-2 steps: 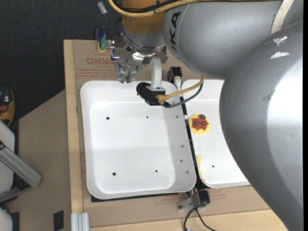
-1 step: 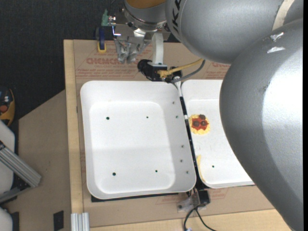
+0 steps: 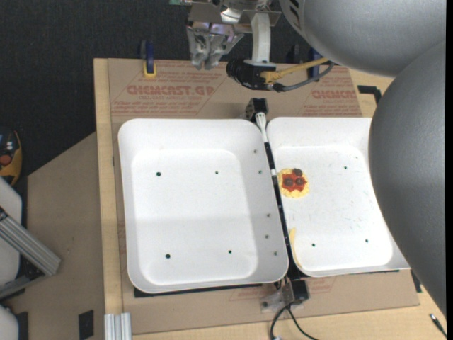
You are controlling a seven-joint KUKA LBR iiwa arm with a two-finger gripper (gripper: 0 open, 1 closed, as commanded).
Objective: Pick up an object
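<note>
Bins [image 3: 191,211]: smooth white plastic, slight sheen. Bench board [image 3: 113,105]: matt brown, cardboard-like. Arm [image 3: 382,20]: glossy grey.

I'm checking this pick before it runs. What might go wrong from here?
1. The small red and yellow object lies close to the right bin's left wall, so that wall may block one side of a grasp.
2. The gripper hangs beyond the bins' far edge, so its travel to the object is long and may end off target.

open room above left bin [image 3: 134,190]
</note>
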